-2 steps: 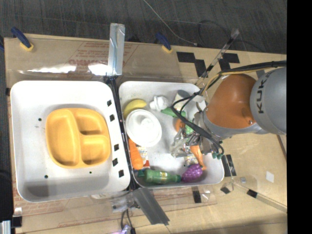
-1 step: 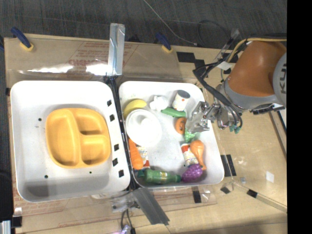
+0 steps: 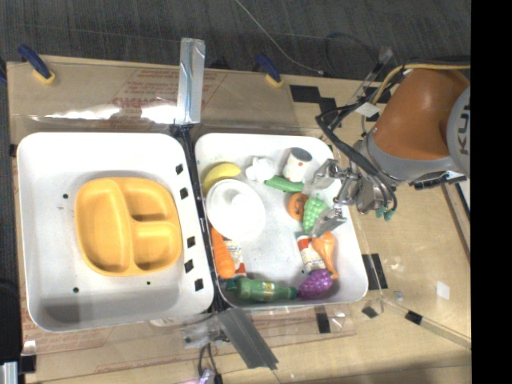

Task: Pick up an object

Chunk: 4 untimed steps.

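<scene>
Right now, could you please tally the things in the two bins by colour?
Yellow: 2, tray, banana
White: 3, bowl, cup, small lump
Green: 3
Orange: 3
Purple: 1, grapes
Red-white bottle: 1
Total: 13

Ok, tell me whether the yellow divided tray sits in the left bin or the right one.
In the left bin: the yellow divided tray lies flat there, compartments facing up.

I see a yellow plastic divided tray point(image 3: 128, 224) lying in the left white bin point(image 3: 36, 214), on a cardboard-covered bench point(image 3: 96, 86).
</scene>
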{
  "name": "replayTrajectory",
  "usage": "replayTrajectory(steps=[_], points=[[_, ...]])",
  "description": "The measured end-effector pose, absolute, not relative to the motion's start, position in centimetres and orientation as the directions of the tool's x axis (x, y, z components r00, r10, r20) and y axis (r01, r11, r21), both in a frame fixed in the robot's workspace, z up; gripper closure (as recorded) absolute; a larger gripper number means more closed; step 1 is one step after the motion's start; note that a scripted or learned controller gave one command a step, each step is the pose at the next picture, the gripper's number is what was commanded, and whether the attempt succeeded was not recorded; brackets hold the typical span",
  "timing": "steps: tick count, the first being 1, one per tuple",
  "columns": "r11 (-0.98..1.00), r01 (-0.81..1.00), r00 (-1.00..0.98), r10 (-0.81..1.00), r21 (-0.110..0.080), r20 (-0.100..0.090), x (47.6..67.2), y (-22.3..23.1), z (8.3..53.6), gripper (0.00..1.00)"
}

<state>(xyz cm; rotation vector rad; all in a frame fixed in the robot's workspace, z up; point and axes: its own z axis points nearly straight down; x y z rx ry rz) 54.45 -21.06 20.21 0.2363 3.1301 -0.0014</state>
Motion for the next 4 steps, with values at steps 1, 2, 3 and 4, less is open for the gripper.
replayTrajectory(steps=[1,2,3,4], points=[[0.996,0.084,-0.996,0.084,-0.001,-0.005,51.7,-21.0,9.3,0.00],[0.969,0.245,-0.969,0.245,0.001,0.000,50.0,-17.1,9.2,0.00],[0.970,0.245,-0.969,0.245,0.000,-0.030,48.5,-14.8,9.8,0.00],[1.000,-0.002,-1.000,-0.002,-0.001,-0.005,49.4,-21.0,9.3,0.00]])
